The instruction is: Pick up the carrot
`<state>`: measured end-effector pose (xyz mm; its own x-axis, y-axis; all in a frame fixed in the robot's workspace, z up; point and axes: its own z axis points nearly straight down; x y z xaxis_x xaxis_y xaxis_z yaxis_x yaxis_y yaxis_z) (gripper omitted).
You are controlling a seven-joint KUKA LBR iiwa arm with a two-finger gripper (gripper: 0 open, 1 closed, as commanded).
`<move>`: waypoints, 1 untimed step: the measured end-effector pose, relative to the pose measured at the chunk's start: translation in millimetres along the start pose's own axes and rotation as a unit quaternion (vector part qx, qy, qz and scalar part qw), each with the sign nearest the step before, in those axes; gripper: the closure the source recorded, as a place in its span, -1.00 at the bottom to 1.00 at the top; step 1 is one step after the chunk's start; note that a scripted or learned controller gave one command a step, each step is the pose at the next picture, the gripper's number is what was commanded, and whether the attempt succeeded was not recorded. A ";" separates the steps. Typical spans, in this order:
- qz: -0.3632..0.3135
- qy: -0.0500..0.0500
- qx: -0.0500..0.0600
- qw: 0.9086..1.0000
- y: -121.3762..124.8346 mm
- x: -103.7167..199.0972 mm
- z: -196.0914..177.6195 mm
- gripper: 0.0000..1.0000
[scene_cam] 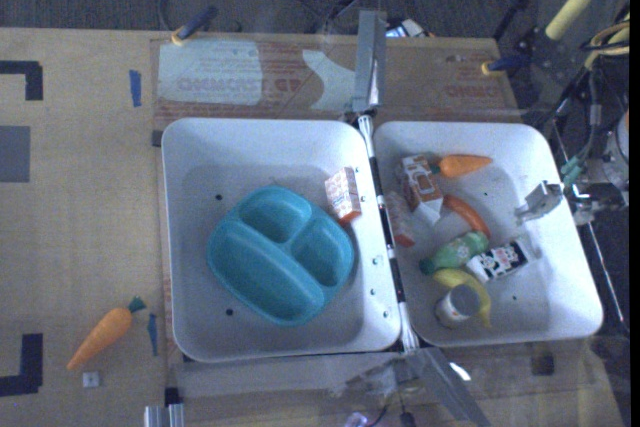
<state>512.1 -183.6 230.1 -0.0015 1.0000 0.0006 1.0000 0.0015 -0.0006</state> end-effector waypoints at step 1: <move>0.029 -0.001 -0.001 1.000 61.8 -9.0 80.7 -1.00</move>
<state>573.8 -192.4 149.3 0.0575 0.9983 -0.0006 0.9983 -0.0575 0.0009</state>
